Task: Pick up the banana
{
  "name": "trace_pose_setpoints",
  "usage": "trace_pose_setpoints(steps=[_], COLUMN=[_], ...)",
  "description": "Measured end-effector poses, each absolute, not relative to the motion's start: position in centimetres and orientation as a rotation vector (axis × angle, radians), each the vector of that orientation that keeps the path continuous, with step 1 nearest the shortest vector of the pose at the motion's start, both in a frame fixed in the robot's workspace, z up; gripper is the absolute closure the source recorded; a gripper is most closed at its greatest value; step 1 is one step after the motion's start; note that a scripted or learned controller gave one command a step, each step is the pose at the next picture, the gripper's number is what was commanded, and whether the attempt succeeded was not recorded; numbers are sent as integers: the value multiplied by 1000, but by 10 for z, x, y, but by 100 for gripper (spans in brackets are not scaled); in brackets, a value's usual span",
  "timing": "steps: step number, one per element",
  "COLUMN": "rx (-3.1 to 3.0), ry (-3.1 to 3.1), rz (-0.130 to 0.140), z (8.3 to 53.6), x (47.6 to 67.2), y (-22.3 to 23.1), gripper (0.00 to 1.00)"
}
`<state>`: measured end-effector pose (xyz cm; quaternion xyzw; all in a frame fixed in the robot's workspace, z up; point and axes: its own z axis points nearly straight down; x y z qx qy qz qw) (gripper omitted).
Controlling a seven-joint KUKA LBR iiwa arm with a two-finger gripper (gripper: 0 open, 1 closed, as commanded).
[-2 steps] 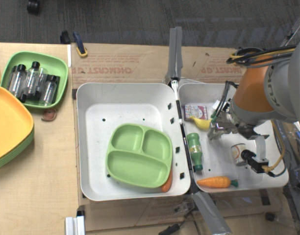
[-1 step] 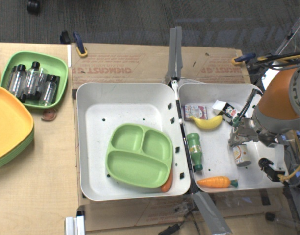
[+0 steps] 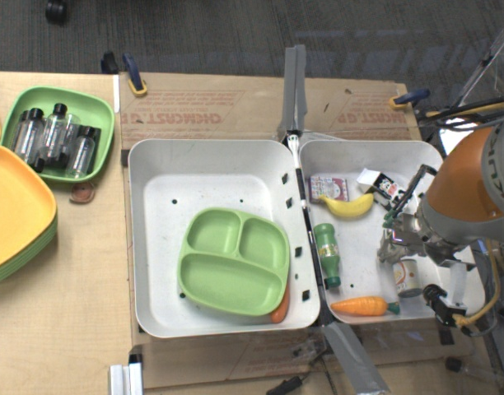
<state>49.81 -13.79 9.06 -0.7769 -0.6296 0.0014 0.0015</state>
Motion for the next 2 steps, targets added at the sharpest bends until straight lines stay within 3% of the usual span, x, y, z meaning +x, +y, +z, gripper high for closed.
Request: trace_pose_setpoints(steps=[1,2], rx=[-2365,-2485], ry=[-2066,-1917], rz=[3,4], z=[93,91], x=[535,476], y=[-183,-188], gripper=[100,100])
